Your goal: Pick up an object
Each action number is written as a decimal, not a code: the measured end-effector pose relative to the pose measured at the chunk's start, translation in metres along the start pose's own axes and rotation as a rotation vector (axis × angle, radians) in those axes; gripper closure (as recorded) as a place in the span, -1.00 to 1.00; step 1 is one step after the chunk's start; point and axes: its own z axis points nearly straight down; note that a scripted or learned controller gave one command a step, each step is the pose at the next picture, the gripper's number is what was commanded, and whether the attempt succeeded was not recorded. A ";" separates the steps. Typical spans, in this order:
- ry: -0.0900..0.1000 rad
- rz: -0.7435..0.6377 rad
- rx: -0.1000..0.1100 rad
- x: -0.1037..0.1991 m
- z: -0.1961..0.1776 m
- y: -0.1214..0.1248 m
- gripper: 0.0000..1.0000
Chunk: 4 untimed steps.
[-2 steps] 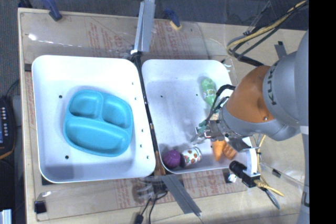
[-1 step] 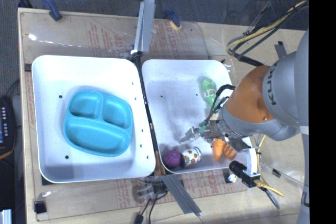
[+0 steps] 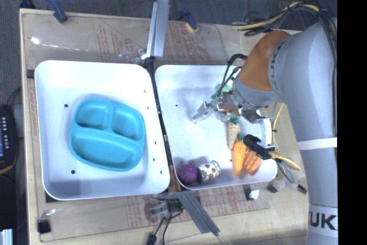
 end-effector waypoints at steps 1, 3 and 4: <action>0.002 0.001 0.002 0.035 0.001 -0.104 -1.00; -0.001 0.003 0.000 0.090 0.001 -0.048 -1.00; 0.002 -0.002 0.005 0.091 -0.008 -0.049 1.00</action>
